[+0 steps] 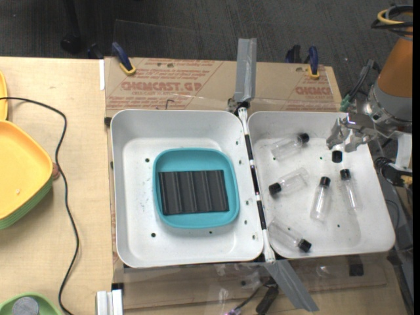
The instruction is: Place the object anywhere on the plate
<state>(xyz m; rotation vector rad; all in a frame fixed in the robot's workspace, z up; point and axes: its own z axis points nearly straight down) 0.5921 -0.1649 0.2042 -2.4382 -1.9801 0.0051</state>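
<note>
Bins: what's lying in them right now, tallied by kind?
Clear vials with black caps, right bin: 5
Teal plate with dark ribbed centre, left bin: 1
Total: 6
A black cap just under the tool may belong to a sixth vial; I cannot tell.

Two shallow white bins sit side by side on the bench. The left bin holds a teal plate with a dark ribbed centre. The right bin contains several clear vials with black caps, lying scattered and apart: one near the back, one mid-left, one at the front. The gripper hovers over the right bin's rear right corner, just above a black cap.
</note>
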